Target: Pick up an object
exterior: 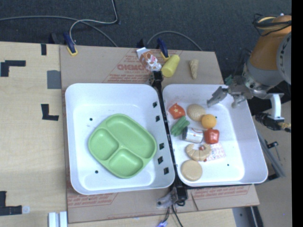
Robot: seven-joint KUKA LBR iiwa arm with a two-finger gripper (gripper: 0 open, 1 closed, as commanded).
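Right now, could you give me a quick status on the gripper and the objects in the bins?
Gripper open, nothing between fingers, over right bin's upper edge. Food items untouched; orange ball nearest. Green plate in left bin. Path clear.

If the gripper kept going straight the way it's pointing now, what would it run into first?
The gripper angles down and left into the right bin. Going straight on, it would probably meet the beige roll first, with the orange ball just beside that line. Depth is unclear, so it might touch the bin floor sooner.

Grey arm [272,56] from the right, claw [226,97] with fingers spread apart, holding nothing.
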